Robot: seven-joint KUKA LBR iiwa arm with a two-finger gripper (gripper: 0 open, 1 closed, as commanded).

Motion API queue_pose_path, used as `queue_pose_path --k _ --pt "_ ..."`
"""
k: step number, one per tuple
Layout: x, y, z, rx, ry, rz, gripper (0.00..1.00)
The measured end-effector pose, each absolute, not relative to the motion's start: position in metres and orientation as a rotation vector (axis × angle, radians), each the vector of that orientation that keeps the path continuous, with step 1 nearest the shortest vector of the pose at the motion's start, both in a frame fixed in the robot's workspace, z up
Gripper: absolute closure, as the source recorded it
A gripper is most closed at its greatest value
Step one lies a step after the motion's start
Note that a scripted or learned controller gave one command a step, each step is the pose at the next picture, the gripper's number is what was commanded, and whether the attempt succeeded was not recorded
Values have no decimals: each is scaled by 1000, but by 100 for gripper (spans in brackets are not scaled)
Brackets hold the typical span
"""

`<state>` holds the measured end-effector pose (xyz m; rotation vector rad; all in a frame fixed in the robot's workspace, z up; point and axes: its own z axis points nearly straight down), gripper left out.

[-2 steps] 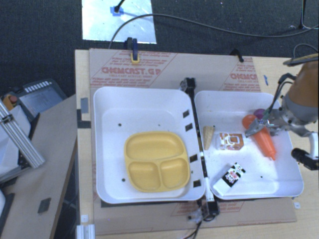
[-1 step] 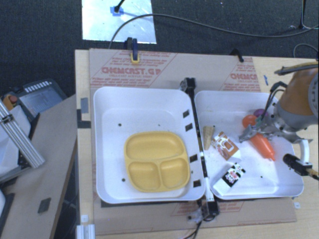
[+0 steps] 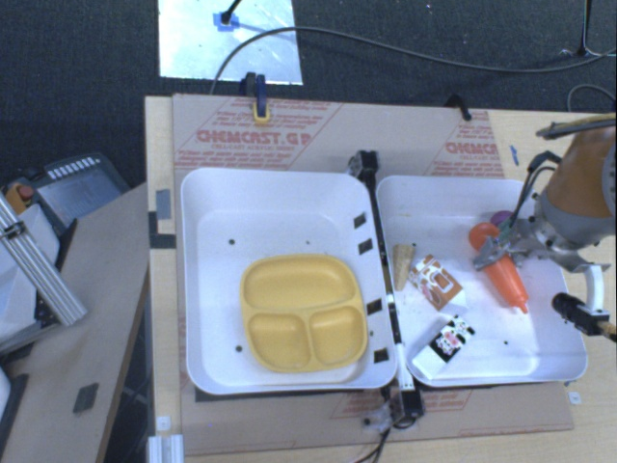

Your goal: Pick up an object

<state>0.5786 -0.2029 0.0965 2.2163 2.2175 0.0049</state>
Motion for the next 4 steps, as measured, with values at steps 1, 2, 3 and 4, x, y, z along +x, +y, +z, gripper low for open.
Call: queue_pose_path --k 1,2,3,4 --pt "578 -196 157 2213 2223 4 100" --pt "578 -202 221 2211 2221 5 100" --pt "570 -201 276 2211 2223 5 100" --pt "564 -143 274 2213 2229 2 100"
